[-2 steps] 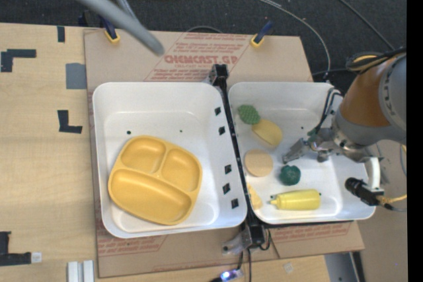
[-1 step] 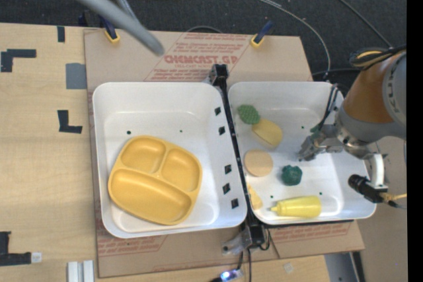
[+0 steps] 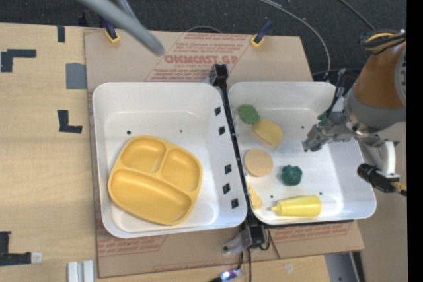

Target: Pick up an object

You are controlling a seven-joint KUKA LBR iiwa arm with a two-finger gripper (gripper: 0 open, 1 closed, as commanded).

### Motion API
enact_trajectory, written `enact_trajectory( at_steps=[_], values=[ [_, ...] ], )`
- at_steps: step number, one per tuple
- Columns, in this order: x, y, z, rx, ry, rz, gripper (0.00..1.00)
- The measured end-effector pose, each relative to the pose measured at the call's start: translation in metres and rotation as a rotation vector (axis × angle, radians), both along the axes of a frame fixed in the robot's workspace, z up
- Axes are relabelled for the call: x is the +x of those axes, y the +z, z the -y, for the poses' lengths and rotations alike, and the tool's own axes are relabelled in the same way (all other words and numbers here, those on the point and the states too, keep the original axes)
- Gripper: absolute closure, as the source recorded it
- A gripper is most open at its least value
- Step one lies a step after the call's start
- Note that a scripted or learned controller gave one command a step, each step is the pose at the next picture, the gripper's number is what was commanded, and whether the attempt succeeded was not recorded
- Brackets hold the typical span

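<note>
Dark two-finger gripper hung low over right shallow white bin; finger state impossible to tell. Small dark-green lumpy object lay just beside, apart.

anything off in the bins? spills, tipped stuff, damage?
Nothing stands out. The yellow divided plate sits flat in the left bin. In the right bin, the yellow bottle lies on its side near the front wall; no spill shows. The gripper is over that bin.
</note>
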State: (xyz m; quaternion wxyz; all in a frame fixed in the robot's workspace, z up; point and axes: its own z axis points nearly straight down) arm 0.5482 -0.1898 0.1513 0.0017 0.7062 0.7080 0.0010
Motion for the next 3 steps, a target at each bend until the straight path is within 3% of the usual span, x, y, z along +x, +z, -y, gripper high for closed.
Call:
enact_trajectory(
  at_steps=[1, 2, 3],
  values=[
    [-0.003, 0.049, 0.008, -0.001, -0.002, -0.001, 1.00],
    [-0.003, 0.058, 0.008, 0.001, -0.001, -0.003, 1.00],
    [-0.003, 0.049, -0.043, 0.002, 0.002, -0.006, 1.00]
  ],
)
